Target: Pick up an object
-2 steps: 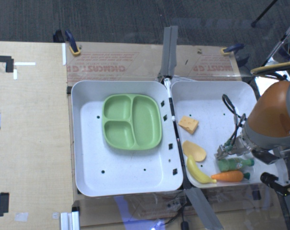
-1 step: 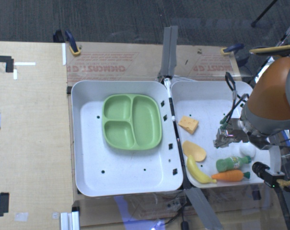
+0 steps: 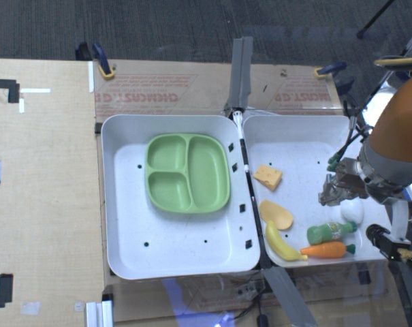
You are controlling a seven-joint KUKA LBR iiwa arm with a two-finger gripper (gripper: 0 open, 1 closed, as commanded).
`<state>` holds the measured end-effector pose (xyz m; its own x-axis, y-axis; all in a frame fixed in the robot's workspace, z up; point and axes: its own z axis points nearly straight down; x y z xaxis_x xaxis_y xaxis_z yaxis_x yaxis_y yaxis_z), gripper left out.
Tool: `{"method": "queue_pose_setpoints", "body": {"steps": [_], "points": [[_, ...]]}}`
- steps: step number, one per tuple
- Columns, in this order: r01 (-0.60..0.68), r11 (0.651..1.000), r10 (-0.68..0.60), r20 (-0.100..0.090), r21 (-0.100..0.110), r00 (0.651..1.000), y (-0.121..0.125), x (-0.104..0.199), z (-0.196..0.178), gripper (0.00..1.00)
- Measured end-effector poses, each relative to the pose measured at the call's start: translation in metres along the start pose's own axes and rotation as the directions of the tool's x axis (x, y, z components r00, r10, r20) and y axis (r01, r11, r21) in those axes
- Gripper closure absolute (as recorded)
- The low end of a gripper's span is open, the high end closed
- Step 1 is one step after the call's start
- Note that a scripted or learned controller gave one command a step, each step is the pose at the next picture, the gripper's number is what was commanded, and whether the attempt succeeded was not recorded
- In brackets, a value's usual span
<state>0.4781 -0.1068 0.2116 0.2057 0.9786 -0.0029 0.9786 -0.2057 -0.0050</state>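
Tool [image 3: 334,191] above egg [image 3: 352,211] — bottle [image 3: 330,232] beside

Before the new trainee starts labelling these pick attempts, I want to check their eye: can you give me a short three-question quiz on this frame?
1. True or false: the green divided plate lies in the left bin.
2. Which item lies nearest the right bin's front edge? A) cheese wedge B) carrot C) white egg
3. Fill in: the yellow curved fruit beside the carrot is a ____.

Key: 1 true; 2 B; 3 banana. The gripper hangs over the right bin, beside the egg and above the green bottle.
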Motion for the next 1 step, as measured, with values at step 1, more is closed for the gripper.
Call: {"method": "queue_pose_setpoints", "body": {"steps": [1], "points": [[0.000,1.000,0.000,0.000,0.000,1.000,0.0000,0.0001,0.0001,0.00]]}}
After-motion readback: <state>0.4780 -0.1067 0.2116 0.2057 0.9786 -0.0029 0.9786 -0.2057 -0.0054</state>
